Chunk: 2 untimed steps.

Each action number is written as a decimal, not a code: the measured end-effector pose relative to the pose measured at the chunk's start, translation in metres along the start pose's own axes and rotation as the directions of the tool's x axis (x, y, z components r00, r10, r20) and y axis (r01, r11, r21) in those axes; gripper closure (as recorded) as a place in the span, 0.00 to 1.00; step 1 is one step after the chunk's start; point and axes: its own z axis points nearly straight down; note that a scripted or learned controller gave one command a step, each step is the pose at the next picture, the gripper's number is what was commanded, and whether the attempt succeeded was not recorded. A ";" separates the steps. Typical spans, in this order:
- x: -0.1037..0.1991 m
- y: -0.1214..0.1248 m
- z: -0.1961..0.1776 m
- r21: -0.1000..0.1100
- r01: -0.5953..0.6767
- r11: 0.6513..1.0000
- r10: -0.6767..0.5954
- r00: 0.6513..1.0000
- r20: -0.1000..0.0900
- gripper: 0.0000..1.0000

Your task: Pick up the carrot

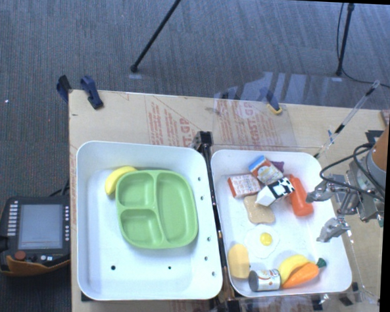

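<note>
End effector is hovering at the right edge of the frame over the right bin with fingers spread wide, gripping nothing, while the carrot is lying lower right in that bin, touching a banana.

Plastic, metal and bare board under your claw

Your claw looks like dull silver metal; just beside it, the bin is smooth white plastic with a slight sheen. Near it lies the carrot, glossy orange plastic; well away, a matt green tray. The worktop looks like rough, printed brown board.
</note>
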 end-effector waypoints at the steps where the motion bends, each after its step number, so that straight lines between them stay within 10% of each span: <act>1: 0.026 -0.002 0.104 -0.004 0.336 0.942 -0.336 0.942 -0.003 0.00; 2: 0.031 -0.001 0.127 0.011 0.479 0.878 -0.479 0.877 0.027 0.00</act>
